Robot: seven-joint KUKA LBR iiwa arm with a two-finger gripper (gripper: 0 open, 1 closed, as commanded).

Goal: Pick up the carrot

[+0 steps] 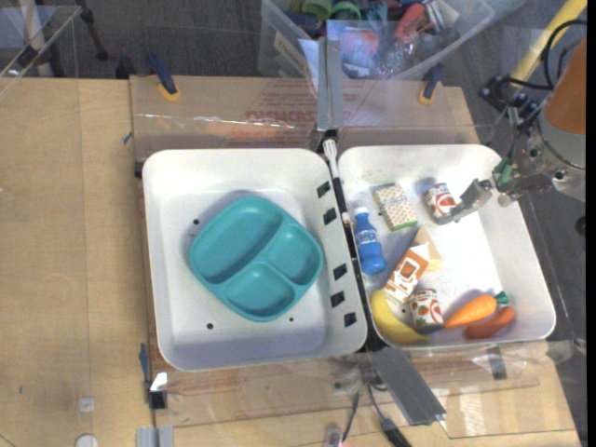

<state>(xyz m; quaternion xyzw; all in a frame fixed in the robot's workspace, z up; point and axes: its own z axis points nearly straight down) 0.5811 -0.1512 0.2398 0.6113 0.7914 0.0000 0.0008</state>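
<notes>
Carrot (476, 310), near right corner of right bin (535, 250), beside banana (396, 322): ungrasped; tool (472, 199), opening indeterminable, best lowered astride its middle, clear of bin wall.

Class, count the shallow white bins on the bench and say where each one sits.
2. The left bin holds a teal divided plate; the right bin holds the carrot among other small items.

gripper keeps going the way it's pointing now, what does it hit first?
Likely the small red-and-white carton: the gripper points left and slightly down, with its tip right beside it. The carrot lies nearer the camera, off that line. Height is unclear.
</notes>
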